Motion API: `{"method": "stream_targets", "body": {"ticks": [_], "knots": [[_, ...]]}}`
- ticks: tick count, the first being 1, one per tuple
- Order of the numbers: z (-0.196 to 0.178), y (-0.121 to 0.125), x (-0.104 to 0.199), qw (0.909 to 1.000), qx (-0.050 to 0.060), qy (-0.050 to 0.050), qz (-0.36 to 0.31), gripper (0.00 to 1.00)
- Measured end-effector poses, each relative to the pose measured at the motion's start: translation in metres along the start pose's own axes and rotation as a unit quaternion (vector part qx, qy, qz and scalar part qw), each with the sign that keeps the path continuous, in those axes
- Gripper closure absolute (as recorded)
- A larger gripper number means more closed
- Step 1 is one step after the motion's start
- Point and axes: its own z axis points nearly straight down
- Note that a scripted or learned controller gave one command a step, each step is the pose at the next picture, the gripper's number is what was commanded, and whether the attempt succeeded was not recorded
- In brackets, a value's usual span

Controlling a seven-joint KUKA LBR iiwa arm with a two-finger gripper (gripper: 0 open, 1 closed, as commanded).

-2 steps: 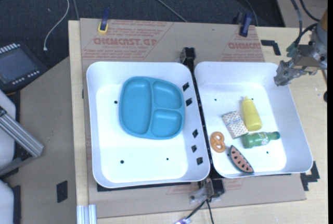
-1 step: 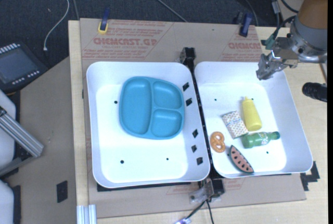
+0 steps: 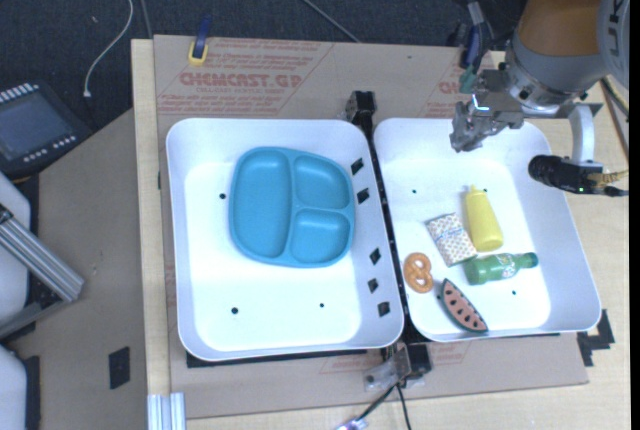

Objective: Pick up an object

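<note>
At the left of the frame you have the left bin point(image 3: 190, 248), with a blue divided plate point(image 3: 292, 206) lying flat in it. Moving right, the right bin point(image 3: 570, 248) holds a cluster in its lower middle: a pretzel point(image 3: 418, 271), a checked packet point(image 3: 451, 238), a watermelon slice point(image 3: 463, 305), a yellow bottle point(image 3: 483, 219) and a green bottle point(image 3: 498, 267).

The yellow bottle looks like your best candidate. It lies on its side, pointing up the frame, just beside the packet and near the green bottle. It appears to be a small, light, stiff plastic toy with a smooth, likely slippery, rounded body and a narrower cap end. Take it across the middle of the body, fingers on its left and right flanks, so it cannot roll out.

At the upper right, the end effector point(image 3: 472, 136) hangs over the top edge of the right bin, well apart from the cluster. It holds nothing, but you cannot tell how wide it stands.
</note>
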Motion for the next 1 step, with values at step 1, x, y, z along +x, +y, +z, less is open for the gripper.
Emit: {"method": "stream_targets", "body": {"ticks": [1], "knots": [[0.0057,0.0234,0.0565,1.0,-0.002,0.0,-0.001,1.0]]}}
